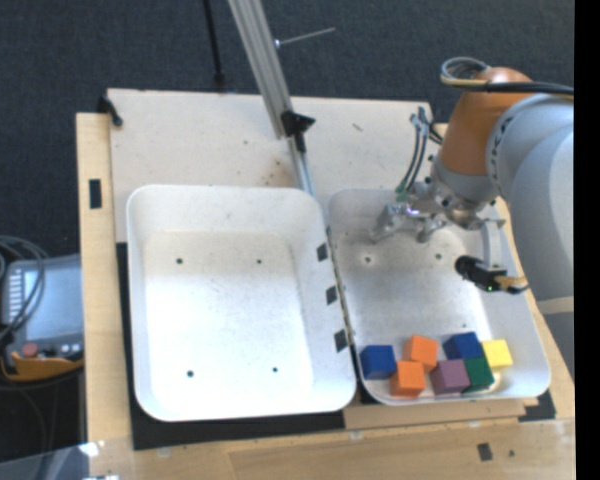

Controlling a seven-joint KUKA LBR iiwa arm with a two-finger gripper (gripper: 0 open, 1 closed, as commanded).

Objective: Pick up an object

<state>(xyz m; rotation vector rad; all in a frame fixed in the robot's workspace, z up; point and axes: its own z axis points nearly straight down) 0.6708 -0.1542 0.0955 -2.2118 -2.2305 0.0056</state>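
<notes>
**Gripper above right bin, blocks grouped at near edge**

Currently, no brand, label or readable writing can be made out on any item in the camera view.

Camera view. The gripper [412, 218] hangs over the far part of the right bin [380, 278], below the orange band [472, 133] of the grey arm [540, 188]. Whether its fingers are spread or closed cannot be told, and no block can be seen at it.

The right bin holds seven blocks, all well apart from the gripper, on the near side of it, clustered against the bin's near rim. Farthest to the left of the cluster lies a blue block [378, 360]. Next come an orange block [423, 349] and a second orange block [409, 378], the latter nearer the rim. A purple block [448, 376] lies just beside a green block [479, 373]. A dark blue block [463, 345] sits behind those two, and a yellow block [497, 353] ends the row on the right.

The left bin [230, 298] lies to the gripper's left, side by side with the right bin. An aluminium rail [263, 53] rises at a slant from the bench [180, 138] beyond the two bins.
</notes>
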